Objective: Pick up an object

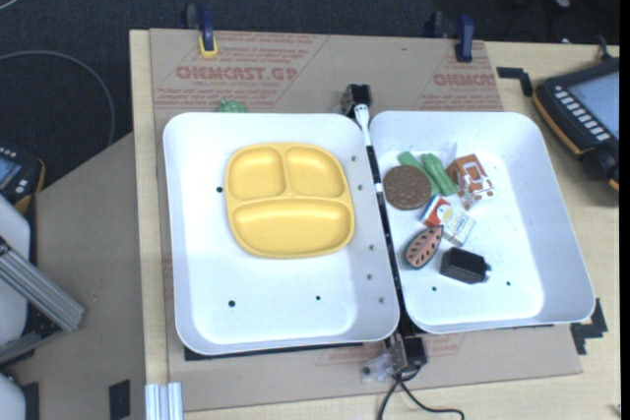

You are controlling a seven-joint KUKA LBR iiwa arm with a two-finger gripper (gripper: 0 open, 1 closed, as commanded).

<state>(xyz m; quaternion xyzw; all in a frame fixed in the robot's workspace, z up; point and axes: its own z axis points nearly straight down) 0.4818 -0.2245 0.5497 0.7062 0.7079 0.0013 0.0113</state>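
White plastic bins are sitting side by side on the bench: the left bin (197,290) is carrying a yellow three-compartment tray (289,200), while the right bin (532,280) is crowding small items near its left wall. A brown round disc (406,187), green sticks (423,164), an orange-and-white packet (471,177), a speckled brown oval (422,248) and a black block (464,266) are lying close together or touching. Any grasp here is risking a neighbour being nudged or pinched too. Gripper state: cannot tell.
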